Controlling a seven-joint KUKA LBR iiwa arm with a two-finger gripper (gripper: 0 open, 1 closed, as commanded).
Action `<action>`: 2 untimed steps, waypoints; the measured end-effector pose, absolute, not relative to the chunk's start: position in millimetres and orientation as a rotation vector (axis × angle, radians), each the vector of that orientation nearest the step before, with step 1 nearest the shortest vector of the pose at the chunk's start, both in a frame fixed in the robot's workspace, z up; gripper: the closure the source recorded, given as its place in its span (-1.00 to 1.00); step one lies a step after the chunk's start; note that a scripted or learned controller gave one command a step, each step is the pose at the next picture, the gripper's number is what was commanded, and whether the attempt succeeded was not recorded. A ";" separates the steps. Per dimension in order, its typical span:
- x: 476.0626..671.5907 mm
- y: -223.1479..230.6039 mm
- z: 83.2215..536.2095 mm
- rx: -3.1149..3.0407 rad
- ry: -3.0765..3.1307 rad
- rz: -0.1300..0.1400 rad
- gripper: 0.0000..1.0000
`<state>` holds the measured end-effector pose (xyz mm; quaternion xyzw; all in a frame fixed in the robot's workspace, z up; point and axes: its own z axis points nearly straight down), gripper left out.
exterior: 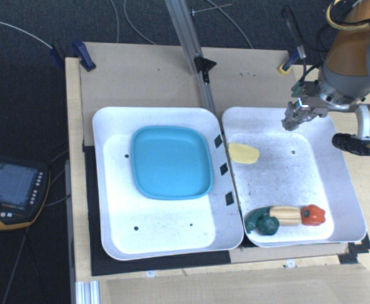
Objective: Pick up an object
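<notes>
The right bin (337, 170) holds a pale yellow piece (243, 152) near its left wall. Along its front wall lie a dark green object (263, 222), a tan cylinder (285, 215) and a red object (313, 215), touching in a row. My gripper (294, 116) hangs over the bin's far right corner, well away from all of these. Nothing shows between its fingers.
The left bin (109, 170) carries a light blue square plate (172, 162). A metal pole (188, 37) slants down to the gap between the bins. Blue clamps (83, 54) sit on the bench's far corners. A handheld pendant (11, 192) lies left of the bench.
</notes>
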<state>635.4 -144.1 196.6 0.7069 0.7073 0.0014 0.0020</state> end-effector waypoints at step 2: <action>638.5 -89.8 258.5 2.216 2.226 0.004 1.00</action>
